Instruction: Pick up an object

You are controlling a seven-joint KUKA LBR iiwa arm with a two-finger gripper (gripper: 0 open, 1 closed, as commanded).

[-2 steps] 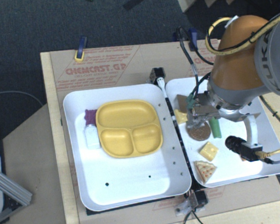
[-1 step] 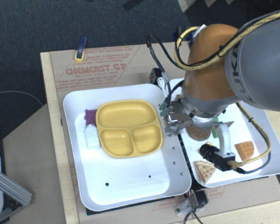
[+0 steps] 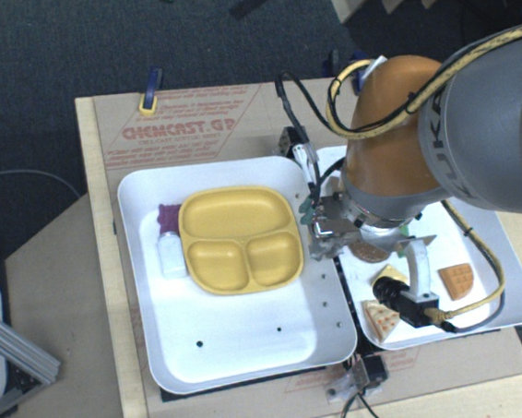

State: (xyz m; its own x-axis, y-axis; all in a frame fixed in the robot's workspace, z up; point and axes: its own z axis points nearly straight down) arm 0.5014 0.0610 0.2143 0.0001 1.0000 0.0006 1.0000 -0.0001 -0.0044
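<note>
My gripper (image 3: 330, 229) hangs low over the left side of the right bin (image 3: 498, 304), close to the wall shared with the left bin (image 3: 247, 344). The orange-banded wrist covers it from above. A brown round piece (image 3: 369, 251) peeks out just under the wrist. A waffle square (image 3: 456, 279) lies to the right, and a toast wedge (image 3: 378, 318) rests near the front of that bin. In the left bin sit a yellow divided plate (image 3: 241, 238), a white bottle (image 3: 170, 255) and a purple item (image 3: 169, 217).
The bins rest on a cardboard sheet (image 3: 187, 123) with red print. Cables (image 3: 301, 106) run over the back of the right bin. Bare white floor shows in the front half of the left bin.
</note>
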